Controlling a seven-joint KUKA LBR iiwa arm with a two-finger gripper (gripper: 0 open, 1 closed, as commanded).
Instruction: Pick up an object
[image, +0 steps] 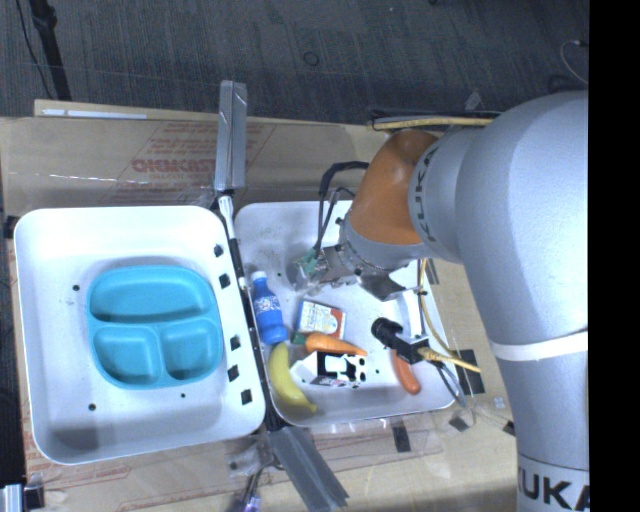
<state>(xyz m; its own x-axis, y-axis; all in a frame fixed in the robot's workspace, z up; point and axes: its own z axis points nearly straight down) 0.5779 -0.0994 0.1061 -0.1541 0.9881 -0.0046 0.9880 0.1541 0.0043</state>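
Now the jaws (312, 266) hang low in the right bin (262, 222), their spread impossible to tell; the blue bottle (266, 310) lies at seven o'clock, nearby.

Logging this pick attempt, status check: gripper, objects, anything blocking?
Gripper low in right bin, fingers unclear. Banana, blue bottle, carrot lying loose in bin. Blue tray in left bin.

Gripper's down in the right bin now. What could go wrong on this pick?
The gripper sits above a tight cluster: blue bottle, small carton, carrot and banana. It may pinch two items or knock one aside. The bottle lies near the right bin's wall, leaving little room.
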